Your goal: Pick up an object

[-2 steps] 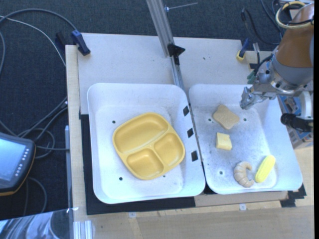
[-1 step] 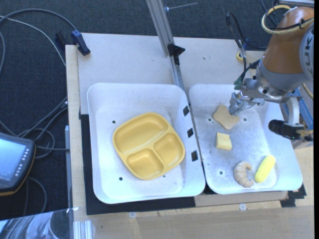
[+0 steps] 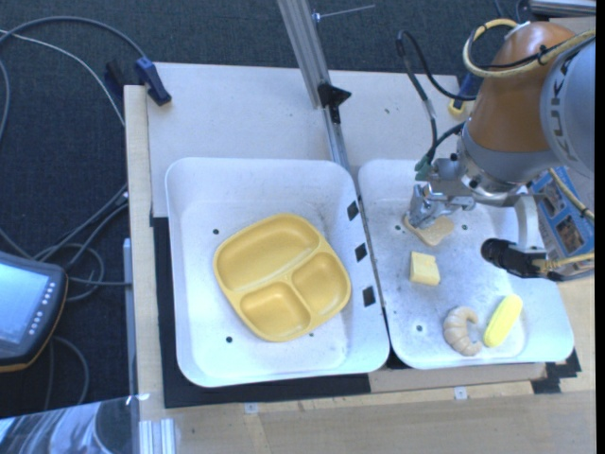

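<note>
My gripper (image 3: 431, 206) hangs low in the right bin (image 3: 539, 348), near its back left part. A tan, flat piece of food (image 3: 437, 232) lies right beneath it, and its front edge pokes out toward me. The gripper hides the rest of the piece, so whether they touch is unclear. In front of that lies a yellow cheese-like block (image 3: 424, 269). A pale shrimp (image 3: 462, 331) and a yellow corn-like piece (image 3: 503, 320) lie side by side near the bin's front edge.
The left bin (image 3: 189, 206) holds a yellow divided plate (image 3: 282, 277). A metal post (image 3: 307, 36) rises behind the bins. The arm's grey and orange body (image 3: 525, 93) and a black cable (image 3: 510, 253) overhang the right bin's back right.
</note>
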`<state>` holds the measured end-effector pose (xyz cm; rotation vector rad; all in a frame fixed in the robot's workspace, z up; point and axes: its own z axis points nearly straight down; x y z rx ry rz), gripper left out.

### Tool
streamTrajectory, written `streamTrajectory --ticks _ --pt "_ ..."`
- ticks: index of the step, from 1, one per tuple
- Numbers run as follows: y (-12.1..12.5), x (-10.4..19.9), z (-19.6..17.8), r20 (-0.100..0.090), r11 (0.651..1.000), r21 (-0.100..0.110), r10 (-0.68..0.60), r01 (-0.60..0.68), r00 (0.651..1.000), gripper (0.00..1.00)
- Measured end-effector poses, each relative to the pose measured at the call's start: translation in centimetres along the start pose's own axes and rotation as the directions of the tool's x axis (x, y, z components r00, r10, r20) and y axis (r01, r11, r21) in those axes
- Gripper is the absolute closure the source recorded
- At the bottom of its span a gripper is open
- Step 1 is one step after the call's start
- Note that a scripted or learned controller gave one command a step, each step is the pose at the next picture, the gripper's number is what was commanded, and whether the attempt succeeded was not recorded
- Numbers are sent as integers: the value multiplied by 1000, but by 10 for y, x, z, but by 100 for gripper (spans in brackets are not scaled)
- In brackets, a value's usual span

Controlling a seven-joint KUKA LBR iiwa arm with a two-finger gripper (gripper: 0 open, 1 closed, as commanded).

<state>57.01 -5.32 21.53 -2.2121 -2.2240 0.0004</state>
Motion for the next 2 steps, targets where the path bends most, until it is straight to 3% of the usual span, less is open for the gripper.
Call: streamTrajectory --ticks 2 --pt "-11 101 -4 0 1000 -4 -1 1 1000 100"
